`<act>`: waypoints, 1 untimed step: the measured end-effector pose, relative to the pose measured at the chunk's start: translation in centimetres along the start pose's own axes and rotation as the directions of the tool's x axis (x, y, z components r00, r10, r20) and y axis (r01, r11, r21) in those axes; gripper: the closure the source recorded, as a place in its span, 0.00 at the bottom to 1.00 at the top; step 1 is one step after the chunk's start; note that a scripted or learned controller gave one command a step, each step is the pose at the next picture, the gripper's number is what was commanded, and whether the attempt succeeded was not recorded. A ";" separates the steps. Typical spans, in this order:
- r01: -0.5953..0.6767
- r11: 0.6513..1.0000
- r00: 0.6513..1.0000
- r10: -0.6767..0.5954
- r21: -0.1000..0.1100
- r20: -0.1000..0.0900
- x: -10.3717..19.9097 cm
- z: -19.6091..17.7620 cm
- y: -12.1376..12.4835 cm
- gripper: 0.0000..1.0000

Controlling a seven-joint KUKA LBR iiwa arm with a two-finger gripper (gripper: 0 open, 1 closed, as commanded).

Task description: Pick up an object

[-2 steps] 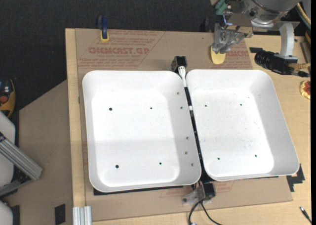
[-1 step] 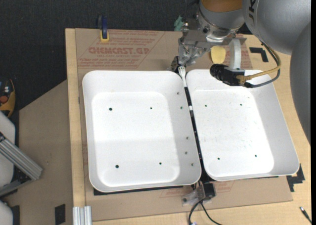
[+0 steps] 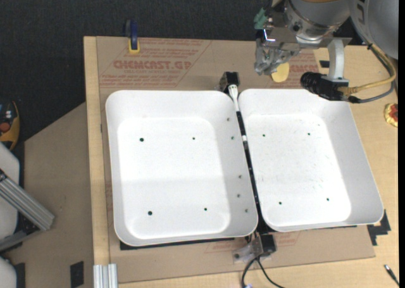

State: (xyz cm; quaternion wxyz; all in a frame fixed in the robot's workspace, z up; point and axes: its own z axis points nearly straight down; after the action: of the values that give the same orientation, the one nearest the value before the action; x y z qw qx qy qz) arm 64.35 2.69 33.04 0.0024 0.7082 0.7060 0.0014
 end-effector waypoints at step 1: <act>-0.008 1.000 1.000 0.008 0.000 0.005 -11.1 -1.8 -1.3 1.00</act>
State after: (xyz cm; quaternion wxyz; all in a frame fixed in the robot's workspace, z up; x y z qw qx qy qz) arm 63.03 -8.42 34.83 0.0040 0.7111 0.7030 -0.0004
